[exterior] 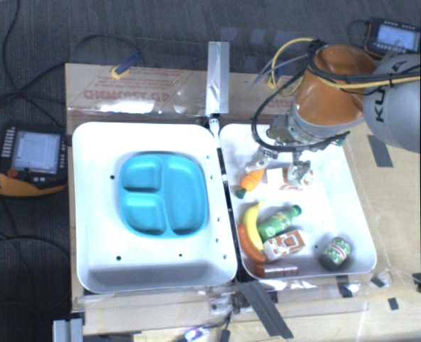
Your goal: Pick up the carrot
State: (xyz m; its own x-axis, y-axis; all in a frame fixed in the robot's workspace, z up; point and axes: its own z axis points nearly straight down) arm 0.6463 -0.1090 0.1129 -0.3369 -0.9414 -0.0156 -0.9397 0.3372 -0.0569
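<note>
1. The gripper (281, 168) hangs over the right bin (360, 219), fingers spread apart with nothing between them.
2. The carrot (252, 182) lies at nine o'clock of the gripper, just beside its left finger.
3. A banana (248, 226), a green bottle (278, 223) and a small carton (283, 246) lie at six o'clock.
4. The left bin (96, 191) holds a blue divided tray (162, 194).

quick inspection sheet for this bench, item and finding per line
surface: two white bins side by side; the left bin holds a blue divided tray
job's things: carrot in the right bin, upper left
clutter: banana, green bottle, small carton, dark can
grippers: end effector low over the right bin, right of the carrot, holding nothing seen
cables: yellow and black loops at the wrist
surroundings: pendant on the floor at left
</note>
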